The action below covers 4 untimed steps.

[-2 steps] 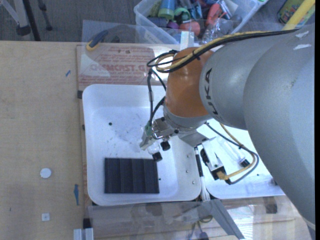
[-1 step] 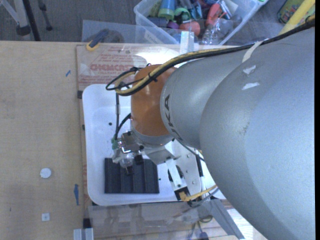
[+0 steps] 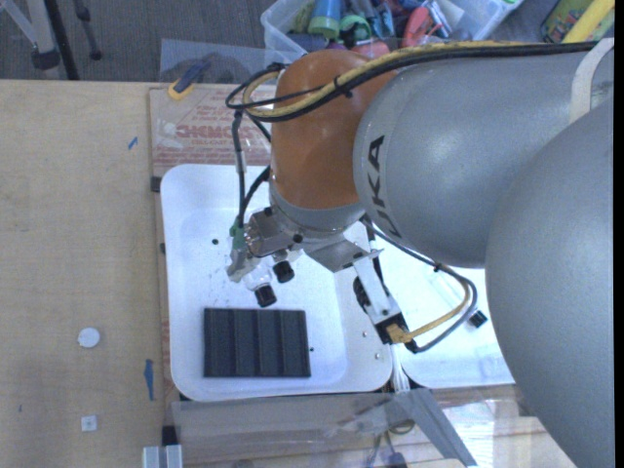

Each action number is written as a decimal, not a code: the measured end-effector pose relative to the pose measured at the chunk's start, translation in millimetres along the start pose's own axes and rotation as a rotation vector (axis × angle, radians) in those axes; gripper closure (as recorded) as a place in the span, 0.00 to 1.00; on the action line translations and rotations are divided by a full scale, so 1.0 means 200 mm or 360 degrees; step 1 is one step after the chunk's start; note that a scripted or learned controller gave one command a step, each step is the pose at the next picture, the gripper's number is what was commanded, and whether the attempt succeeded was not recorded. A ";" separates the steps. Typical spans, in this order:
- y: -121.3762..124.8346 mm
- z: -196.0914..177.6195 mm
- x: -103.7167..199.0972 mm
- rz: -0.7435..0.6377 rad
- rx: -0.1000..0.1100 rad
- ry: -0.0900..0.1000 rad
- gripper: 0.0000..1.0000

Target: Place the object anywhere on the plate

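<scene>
Hovering low in the left bin [image 3: 185, 203], the hand [image 3: 255, 273] sat just above the dark ribbed plate [image 3: 256, 343]. I could not tell whether it was open or closed, and I saw no object in it; the wrist hid most of the mechanism. I judged the placing not yet confirmed, with release and withdrawal left. The plate lay flat near the bin's front wall, its long axis running left to right, ribs crossing it front to back.
</scene>
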State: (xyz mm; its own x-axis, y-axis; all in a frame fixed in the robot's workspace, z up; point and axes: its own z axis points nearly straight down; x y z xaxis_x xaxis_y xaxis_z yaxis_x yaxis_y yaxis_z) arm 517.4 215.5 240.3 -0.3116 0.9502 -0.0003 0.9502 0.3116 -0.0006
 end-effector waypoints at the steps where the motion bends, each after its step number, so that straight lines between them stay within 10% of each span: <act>1: -0.18 0.24 0.06 0.0192 0.0007 0.0001 1.00; 2: -0.19 -0.46 0.02 0.0161 0.0000 0.0000 1.00; 3: -0.18 -0.30 0.07 -0.0208 0.0006 0.0001 1.00; 4: 0.07 0.29 -0.04 -0.0840 0.0002 0.0002 1.00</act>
State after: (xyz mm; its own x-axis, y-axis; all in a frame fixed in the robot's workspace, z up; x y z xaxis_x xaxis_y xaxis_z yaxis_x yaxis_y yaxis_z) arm 532.8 212.8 183.1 -0.7479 0.6638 0.0017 0.6638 0.7479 -0.0014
